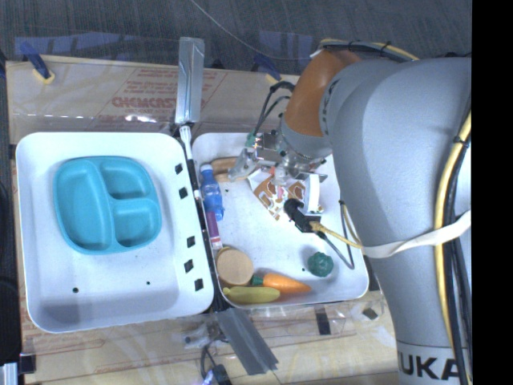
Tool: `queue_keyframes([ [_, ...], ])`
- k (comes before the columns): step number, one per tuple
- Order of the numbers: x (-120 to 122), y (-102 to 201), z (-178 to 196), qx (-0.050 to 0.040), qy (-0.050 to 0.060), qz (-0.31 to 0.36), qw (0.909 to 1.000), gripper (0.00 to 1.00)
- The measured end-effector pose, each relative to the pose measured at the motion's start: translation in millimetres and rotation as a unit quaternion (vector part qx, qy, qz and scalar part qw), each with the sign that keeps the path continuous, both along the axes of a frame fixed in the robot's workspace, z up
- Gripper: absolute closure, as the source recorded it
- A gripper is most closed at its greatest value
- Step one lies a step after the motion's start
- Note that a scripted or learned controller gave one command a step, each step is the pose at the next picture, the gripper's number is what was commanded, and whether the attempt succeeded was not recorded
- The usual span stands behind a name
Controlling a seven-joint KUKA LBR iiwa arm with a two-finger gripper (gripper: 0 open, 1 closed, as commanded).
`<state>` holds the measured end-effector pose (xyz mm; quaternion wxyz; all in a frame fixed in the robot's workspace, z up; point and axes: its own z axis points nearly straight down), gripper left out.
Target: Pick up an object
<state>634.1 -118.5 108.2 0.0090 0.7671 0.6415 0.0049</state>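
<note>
Several toys lie in the right bin (341,289) as the gripper (276,184) hovers over a patterned brown-and-white object (276,195) at the bin's centre, jaw state indiscernible, seemingly mid-approach; a descent and closure come next.

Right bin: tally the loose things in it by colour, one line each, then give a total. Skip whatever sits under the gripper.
Blue: 1, the bottle
Tan: 1, the round block
Yellow: 1, the banana
Orange: 1, the carrot
Green: 1, the small lump
Total: 5
</note>
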Motion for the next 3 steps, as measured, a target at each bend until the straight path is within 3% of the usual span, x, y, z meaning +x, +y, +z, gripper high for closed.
queue_keyframes([
  [1, -44.8, -72.8, 3.4, -0.0010, -0.002, 0.087, 0.9962, 0.00],
  [2, -12.5, -64.1, -4.6, 0.0006, 0.008, 0.262, 0.9651, 0.00],
  [3, 8.7, -39.7, -14.7, -0.0006, 0.009, 0.343, 0.9392, 0.00],
])
